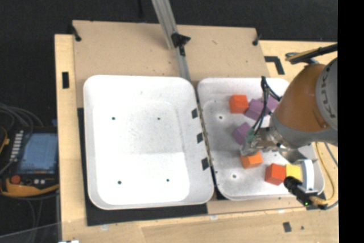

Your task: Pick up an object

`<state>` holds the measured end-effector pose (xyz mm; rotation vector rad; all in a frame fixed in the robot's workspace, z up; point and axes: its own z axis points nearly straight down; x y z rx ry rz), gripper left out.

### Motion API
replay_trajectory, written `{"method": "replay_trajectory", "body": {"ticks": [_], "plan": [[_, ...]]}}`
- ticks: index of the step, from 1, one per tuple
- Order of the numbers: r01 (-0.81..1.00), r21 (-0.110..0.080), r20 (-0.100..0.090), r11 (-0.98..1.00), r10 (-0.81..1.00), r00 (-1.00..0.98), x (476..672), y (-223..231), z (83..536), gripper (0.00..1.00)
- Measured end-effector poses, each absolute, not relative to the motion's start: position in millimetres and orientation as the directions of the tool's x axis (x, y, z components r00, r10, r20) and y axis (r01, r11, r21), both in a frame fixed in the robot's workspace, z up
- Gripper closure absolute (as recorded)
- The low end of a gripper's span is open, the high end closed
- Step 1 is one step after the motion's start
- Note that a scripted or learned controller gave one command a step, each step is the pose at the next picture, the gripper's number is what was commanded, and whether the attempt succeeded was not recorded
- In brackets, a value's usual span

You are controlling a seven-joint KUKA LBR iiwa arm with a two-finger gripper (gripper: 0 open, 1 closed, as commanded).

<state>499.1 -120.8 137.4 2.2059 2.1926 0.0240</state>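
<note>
Right now your nearest candidate is the orange block (251,160) in the right bin (227,190), sitting just below the gripper (251,148). The fingers hang directly over the block's upper edge, at or very close to it, but you cannot tell from this slant how far apart they are or whether they have closed on anything. No block is visibly held between them.

At about 11 o'clock from that block lies a purple block (242,133), just beside the gripper. Farther toward 12 o'clock you have a second orange block (239,103), and at its 3 o'clock a second purple block (263,107), partly hidden by the arm (304,108). At roughly 4 o'clock from the first block sits a red-orange block (274,173), with a yellow block (294,171) touching its right side.

The arm comes in from 3 o'clock, its orange band covering the bin's right portion. At 9 o'clock, the left bin (142,139) stands side by side with the right one on the counter (131,45). Well off at 9 o'clock, beyond the counter's edge, a handheld control pendant (31,159) rests with its screen lit.
</note>
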Motion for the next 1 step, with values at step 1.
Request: {"method": "replay_trajectory", "body": {"ticks": [1], "plan": [[1.0, 0.006, -0.001, 0.003, 1.0, -0.003, 508.2, -119.5, 184.0, 1.0]]}}
